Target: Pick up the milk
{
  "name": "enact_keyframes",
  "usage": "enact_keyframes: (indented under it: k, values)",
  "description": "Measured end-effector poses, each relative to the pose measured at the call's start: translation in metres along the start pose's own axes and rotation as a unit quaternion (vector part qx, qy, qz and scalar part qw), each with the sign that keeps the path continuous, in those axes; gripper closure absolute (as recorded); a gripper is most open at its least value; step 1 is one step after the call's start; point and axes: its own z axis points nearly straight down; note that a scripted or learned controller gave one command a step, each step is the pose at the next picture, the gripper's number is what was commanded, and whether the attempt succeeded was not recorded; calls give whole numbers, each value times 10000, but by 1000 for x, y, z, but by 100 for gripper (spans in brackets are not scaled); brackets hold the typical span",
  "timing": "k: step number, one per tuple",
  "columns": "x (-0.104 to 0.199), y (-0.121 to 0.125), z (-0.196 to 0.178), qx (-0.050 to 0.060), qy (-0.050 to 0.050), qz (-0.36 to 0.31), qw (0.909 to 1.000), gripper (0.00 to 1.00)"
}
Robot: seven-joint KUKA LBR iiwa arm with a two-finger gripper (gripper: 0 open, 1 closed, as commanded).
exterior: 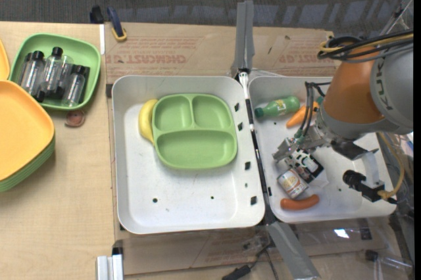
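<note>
In the right white bin (329, 205), the end effector (293, 152) hangs low over clutter; its opening cannot be told.

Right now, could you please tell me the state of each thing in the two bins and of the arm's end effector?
Green divided plate: flat in the left bin, right way up.
Yellow item: tucked against the plate's left edge.
Green bottle: lying on its side in the right bin.
Can: tipped over.
Sausage: lying flat near the front wall.
End effector: low over the clutter; grip unclear.
</note>
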Motion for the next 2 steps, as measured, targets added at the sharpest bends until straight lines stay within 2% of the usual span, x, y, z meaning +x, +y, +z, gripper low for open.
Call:
enact_keyframes:
  k: [1,2]
  values:
    - [-2,0,-10,-6,-2,25,10000,100]
    - [31,4,-100,-7,-6,-733,9973,100]
